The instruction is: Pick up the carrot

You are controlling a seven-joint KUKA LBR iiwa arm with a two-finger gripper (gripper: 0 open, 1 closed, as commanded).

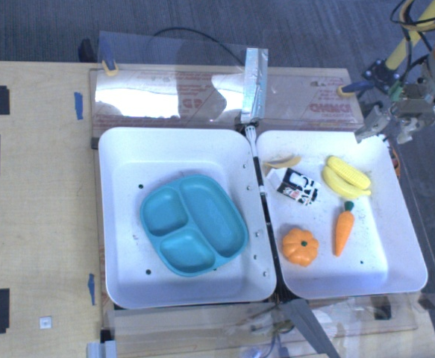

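In the camera view, the carrot [343, 229] is seen lying in the right bin [404, 274], leaf end up, free of its neighbours and so open to a grasp from above. One pumpkin [300, 246] sits just left of the carrot, one bunch of bananas [346, 176] just above it, one small printed card [298, 186] up-left. One blue divided tray [194, 223] is held in the left bin [120, 162], well left of the carrot. The gripper [396, 118] is parked above-right of the carrot, beyond the bin's corner; whether it is open or closed cannot be told.
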